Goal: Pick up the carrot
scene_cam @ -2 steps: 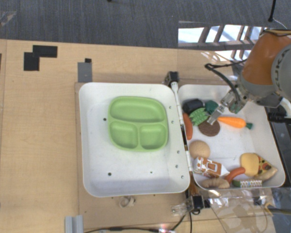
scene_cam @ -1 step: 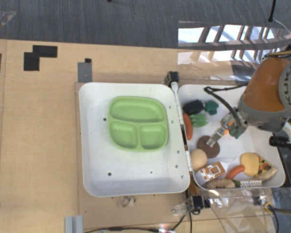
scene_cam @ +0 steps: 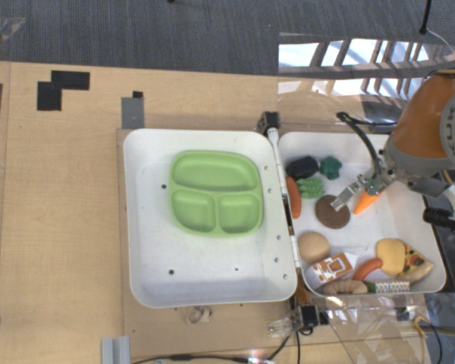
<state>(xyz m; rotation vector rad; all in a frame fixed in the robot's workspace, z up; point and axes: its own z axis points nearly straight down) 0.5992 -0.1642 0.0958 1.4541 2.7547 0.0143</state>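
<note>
Nearest the camera, along the front wall of the right bin (scene_cam: 437,283), a clutter of toy food was seen: a small carton (scene_cam: 334,266), a sausage (scene_cam: 366,268), a yellow piece (scene_cam: 391,255) and a pizza slice (scene_cam: 417,264), lying close together. Just behind them a tan, egg-like ball (scene_cam: 314,244) was found, and beyond it a brown disc (scene_cam: 333,212). Above the disc, the gripper (scene_cam: 362,189) was seen closed on the carrot (scene_cam: 368,199), whose orange body was pinched between the fingers and tilted, apparently lifted off the bin floor; the grasp was judged to be near the carrot's thick end. Farther back, a green broccoli piece (scene_cam: 311,187), a dark object (scene_cam: 302,166) and a green item (scene_cam: 331,167) were ranged near the rear wall. In the left bin (scene_cam: 148,279) a green divided tray (scene_cam: 215,192) was set centrally.
</note>
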